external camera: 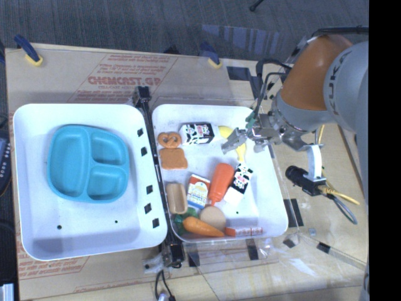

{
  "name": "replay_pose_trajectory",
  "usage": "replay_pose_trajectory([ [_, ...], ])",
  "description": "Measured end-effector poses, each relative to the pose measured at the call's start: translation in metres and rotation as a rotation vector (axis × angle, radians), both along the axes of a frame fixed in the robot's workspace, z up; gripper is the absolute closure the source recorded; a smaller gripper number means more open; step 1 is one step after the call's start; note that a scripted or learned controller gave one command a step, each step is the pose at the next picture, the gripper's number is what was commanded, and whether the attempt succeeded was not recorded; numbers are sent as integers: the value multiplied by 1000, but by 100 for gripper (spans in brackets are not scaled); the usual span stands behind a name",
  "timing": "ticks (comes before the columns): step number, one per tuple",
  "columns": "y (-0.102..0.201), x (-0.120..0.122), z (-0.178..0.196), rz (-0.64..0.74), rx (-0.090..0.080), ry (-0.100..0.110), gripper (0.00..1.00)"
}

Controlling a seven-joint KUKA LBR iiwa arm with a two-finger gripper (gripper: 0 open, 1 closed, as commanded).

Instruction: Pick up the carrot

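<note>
The carrot (202, 227), orange with a green top at its left end, lies along the near wall of the right bin (277, 196), next to a pale round thing (213, 216). My gripper (235, 146) hangs over the far right part of that bin, well behind the carrot and to its right. Its fingers stand open and nothing shows between them. A small yellow piece (242, 155) sits just under the fingertips.
The right bin also holds a pretzel (168, 140), toast (173, 160), a cow-print carton (197, 133), an orange bottle (220, 180), a second small carton (240, 182), a printed box (197, 192) and a bun (176, 197). The left bin (31, 168) holds a blue divided plate (88, 163).
</note>
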State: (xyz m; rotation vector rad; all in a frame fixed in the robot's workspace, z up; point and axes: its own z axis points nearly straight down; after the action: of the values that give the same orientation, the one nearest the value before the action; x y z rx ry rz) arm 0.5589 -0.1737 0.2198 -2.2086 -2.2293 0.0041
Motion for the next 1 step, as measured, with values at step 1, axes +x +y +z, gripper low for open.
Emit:
replay_pose_trajectory([
  [1, 44, -38, -30, 70, 0, 3, 0],
])
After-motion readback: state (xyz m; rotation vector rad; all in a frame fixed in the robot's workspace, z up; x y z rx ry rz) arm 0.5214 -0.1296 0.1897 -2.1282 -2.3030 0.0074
